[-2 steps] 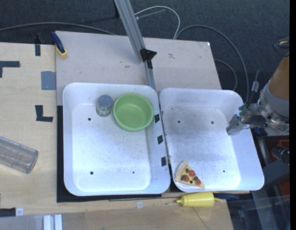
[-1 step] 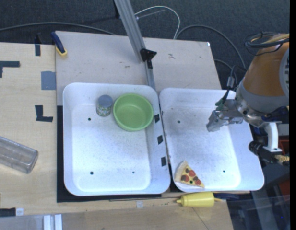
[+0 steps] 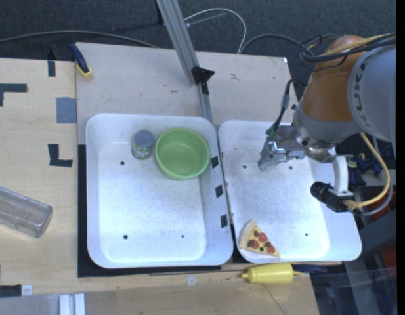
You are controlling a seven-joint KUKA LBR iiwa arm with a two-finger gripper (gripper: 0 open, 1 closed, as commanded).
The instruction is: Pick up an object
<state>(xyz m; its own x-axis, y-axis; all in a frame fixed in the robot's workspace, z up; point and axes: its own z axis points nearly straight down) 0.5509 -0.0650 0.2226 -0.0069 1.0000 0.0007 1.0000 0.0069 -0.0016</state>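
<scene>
Gripper (image 3: pixel 276 155) sits low over the right bin (image 3: pixel 287 209), toward that bin's 11 o'clock area, above bare white floor. Nothing is visibly pinched in it, and from this slanted height I cannot tell whether it is spread or pressed together. The grey arm (image 3: pixel 379 90), with its orange band (image 3: pixel 330 84), comes in from 3 o'clock, and black and yellow cables (image 3: pixel 369 189) loop beside the wrist.

Three things in the bins could be picked up. A pizza slice (image 3: pixel 258 239) lies flat in the right bin at its 7 o'clock corner, close to the wall and well apart from the gripper. In the left bin (image 3: pixel 149 222), a green bowl (image 3: pixel 182 153) stands upright at about 1 o'clock. A small jar (image 3: pixel 143 144) with a grey lid stands just beside the bowl, at the bowl's 9 o'clock, and the two look to be touching or nearly so.

Outside the bins, a yellow mustard bottle (image 3: pixel 271 273) lies on its side on the bench (image 3: pixel 136 84), just past the right bin's 6 o'clock edge. A clear plastic container (image 3: pixel 15 210) lies far off at the left bin's 9 o'clock. A blue and yellow clamp (image 3: pixel 81 59) sits at the bench's 11 o'clock corner. A metal pole (image 3: pixel 179 31) slants down from 12 o'clock toward the gap between the bins.
</scene>
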